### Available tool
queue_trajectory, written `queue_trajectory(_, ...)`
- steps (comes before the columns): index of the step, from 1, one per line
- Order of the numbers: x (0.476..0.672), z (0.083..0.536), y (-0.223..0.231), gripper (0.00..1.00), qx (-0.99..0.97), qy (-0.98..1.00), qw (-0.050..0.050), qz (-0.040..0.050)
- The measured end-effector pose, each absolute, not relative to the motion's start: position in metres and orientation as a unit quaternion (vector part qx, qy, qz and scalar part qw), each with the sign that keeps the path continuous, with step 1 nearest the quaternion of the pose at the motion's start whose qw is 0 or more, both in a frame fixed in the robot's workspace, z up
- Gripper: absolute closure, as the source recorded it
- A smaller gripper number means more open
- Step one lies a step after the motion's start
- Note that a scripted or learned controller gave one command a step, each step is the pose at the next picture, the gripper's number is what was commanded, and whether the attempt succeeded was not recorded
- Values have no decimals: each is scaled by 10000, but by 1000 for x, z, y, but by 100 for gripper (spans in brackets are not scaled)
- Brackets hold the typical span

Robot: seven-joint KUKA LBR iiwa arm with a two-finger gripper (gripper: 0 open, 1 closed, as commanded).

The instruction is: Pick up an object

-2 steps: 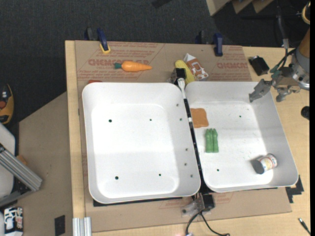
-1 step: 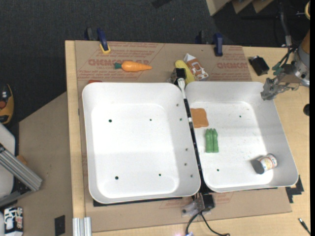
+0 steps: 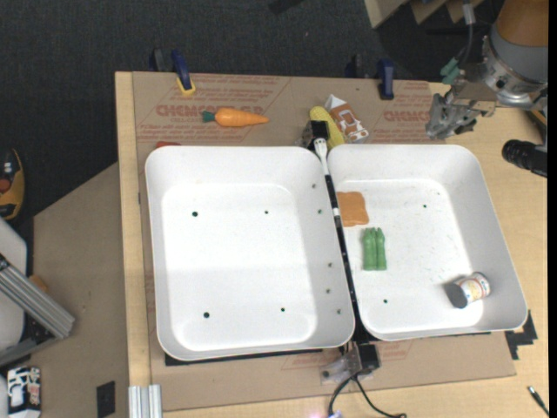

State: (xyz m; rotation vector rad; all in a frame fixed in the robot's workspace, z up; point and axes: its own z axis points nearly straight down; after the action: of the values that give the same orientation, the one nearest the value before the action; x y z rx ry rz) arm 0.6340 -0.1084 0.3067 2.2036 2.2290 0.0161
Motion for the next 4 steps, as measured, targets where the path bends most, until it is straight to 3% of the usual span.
queue_trajectory(1, 632, 397, -65, 100, 7048, 7094, 47, 48)
queue_trajectory(2, 626, 445, -177, 100, 7106, 7035, 57, -2)
queue_trajectory(3, 597, 409, -129, 100, 7060, 7082, -22, -8)
queue_trajectory(4, 583, 326, -42, 100, 7041, 7101, -49, -16)
